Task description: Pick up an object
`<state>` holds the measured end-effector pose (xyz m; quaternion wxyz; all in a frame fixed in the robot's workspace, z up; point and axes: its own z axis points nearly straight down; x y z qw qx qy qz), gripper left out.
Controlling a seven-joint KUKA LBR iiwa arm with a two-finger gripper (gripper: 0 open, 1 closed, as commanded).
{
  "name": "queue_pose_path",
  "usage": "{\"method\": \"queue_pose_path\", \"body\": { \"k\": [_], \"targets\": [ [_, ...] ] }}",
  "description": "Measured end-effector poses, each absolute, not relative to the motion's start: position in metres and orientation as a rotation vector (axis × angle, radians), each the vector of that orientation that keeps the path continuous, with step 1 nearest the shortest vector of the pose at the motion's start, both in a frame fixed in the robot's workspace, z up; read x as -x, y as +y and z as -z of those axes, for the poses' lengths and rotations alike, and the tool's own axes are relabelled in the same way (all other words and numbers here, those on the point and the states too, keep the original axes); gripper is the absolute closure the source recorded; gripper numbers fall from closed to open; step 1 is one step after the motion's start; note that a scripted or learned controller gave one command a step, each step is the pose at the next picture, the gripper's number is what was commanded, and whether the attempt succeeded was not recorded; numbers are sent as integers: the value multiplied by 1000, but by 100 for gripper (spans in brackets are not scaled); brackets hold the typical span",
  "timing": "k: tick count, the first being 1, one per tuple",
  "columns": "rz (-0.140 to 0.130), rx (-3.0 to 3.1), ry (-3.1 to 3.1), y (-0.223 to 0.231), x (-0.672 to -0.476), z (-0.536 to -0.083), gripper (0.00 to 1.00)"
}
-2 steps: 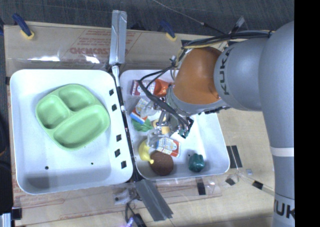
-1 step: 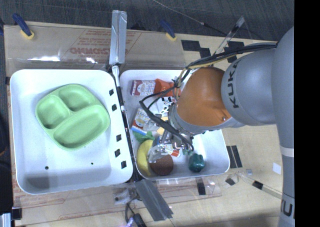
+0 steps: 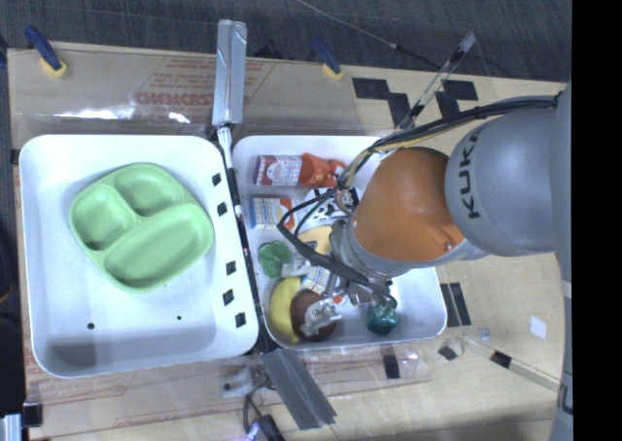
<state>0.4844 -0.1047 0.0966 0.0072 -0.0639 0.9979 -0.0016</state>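
My arm reaches from the right into the right bin. Its orange band and grey wrist cover the bin's middle. The gripper points down at the bin's front left, over a brown round object and a yellow fruit. Around it lie a green item, a teal ball, a red-and-white packet, an orange-red item and a blue-white packet. Nothing shows between the fingers.
The left bin holds a light green divided plate. A metal bar stands at the divider's far end, with blue clamps along the bench's back edge. Black cables loop beside the wrist.
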Motion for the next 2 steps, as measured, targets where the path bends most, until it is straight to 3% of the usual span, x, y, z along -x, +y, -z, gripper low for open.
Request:
{"method": "queue_pose_path", "body": {
  "k": [1,2],
  "targets": [
    [1,27,3136,-90,-494,-94,0],
    [0,236,3131,-104,-561,-92,0]
  ]
}}
